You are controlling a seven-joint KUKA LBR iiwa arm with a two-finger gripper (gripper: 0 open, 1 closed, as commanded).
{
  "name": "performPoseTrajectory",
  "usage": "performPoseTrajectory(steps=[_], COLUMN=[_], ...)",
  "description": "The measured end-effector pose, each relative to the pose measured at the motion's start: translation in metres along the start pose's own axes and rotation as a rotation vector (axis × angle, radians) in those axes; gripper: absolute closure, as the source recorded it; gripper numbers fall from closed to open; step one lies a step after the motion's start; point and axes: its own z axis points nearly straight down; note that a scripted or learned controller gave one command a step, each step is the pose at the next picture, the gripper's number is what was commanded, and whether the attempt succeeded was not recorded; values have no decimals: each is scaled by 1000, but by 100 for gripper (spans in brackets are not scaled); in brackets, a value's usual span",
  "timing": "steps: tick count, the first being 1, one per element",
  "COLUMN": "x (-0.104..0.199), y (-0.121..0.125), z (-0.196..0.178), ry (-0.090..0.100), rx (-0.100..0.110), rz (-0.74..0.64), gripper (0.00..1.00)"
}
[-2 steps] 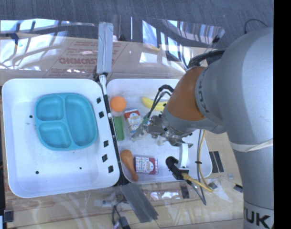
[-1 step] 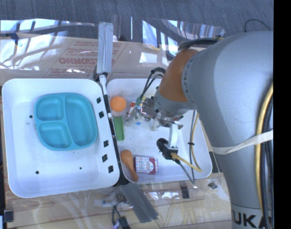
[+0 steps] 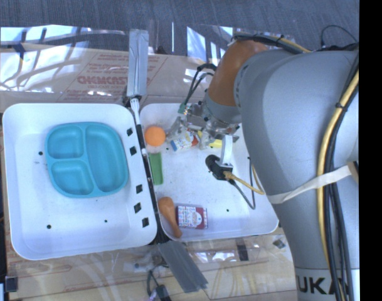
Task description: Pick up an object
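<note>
Gripper [image 3: 189,130] low among clutter, perhaps touching orange ball [image 3: 155,136]

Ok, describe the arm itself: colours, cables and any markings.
The arm is bulky, rounded and grey, with an orange band above the wrist. Yellow and black cables run along its side, and a pale strap crosses the body. White letters "UKA" show near its base. The end effector is a cluster of small metal parts and wires.

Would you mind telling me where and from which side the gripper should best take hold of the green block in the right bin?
The green block lies flat by the right bin's left wall, its long axis running up and down the view. Probably best gripped at its middle, coming straight down, fingers closing across its narrow width. The wall beside it leaves little room, so that finger may foul.
</note>
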Motion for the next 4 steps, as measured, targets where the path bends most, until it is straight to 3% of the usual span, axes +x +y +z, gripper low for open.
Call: performPoseTrajectory(steps=[1, 2, 3, 4], x=[1, 35, 35, -13], y=[-3, -60, -60, 18], z=[-8, -105, -104, -133], ry=[-1, 0, 0, -1], rx=[12, -1, 1, -4], rz=[-9, -192, -192, -170], gripper=[100, 100, 0, 0])
